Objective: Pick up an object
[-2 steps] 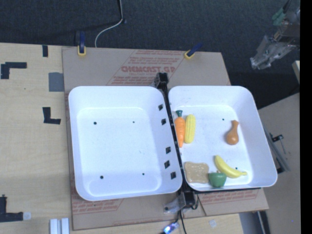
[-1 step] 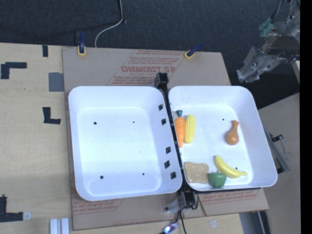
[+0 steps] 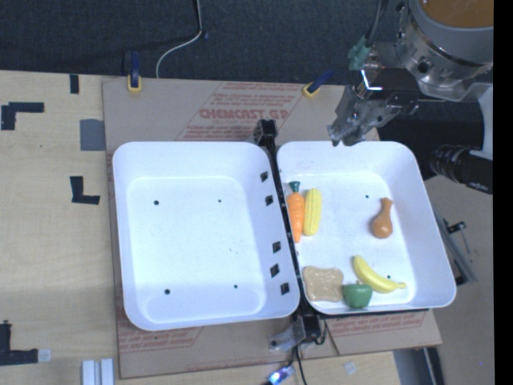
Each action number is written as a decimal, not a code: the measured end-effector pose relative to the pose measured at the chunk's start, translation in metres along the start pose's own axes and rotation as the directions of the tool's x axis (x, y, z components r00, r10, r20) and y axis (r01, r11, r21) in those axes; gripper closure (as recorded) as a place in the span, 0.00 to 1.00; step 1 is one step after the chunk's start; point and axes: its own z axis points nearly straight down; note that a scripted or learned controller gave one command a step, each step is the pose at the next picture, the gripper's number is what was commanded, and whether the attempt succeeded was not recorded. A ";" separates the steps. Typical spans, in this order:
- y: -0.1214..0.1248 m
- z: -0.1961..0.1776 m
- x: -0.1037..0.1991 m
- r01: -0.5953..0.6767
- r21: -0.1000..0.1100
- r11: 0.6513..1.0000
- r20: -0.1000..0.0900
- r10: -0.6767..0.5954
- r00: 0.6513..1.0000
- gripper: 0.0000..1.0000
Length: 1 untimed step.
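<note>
A: Starting at the near edge, what sits in the right bin [image 3: 417, 183]?

B: Along its near wall, a slice of bread [image 3: 322, 282], a green pepper [image 3: 357, 295] just beside it, and a banana [image 3: 375, 276] lying over toward the right. Farther in, a chicken drumstick [image 3: 382, 219] lies on its own on the right, well apart from a carrot [image 3: 296, 213] and a corn cob [image 3: 312, 211] that lie touching each other against the left wall.

A: And the left bin [image 3: 128, 215]?

B: White floor, nothing I can name in it.

A: Where is the gripper [image 3: 349, 133]?

B: Raised over the far rim of the right bin, nothing between its fingers. Whether they are apart or together, I cannot tell; they blur into one dark tip.

A: So which step is this?

B: I judge it the approach, with no grasp made yet. The next move calls for choosing one item, likely the lone drumstick, travelling nearer over it and descending.
</note>
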 end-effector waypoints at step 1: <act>0.001 0.001 0.062 -0.004 0.000 1.000 0.001 0.004 1.000 1.00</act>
